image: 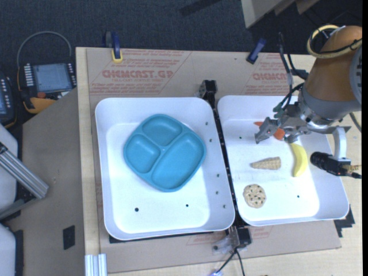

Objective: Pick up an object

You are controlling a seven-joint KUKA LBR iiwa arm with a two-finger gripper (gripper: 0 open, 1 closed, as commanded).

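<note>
Camera view: my claw (278,132) hangs over the right bin (328,209), fingers spread around a small orange piece (279,134), not clearly gripping it. The banana (298,159), cone (266,164) and cookie (254,195) lie just below.

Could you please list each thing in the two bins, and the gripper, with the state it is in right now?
Blue divided plate: lying flat in the left bin, nothing on it.
Banana: lying in the right bin, beside the gripper.
Cone: on its side.
Cookie: flat.
Orange object: partly hidden at the gripper.
Gripper: low over the right bin.
</note>
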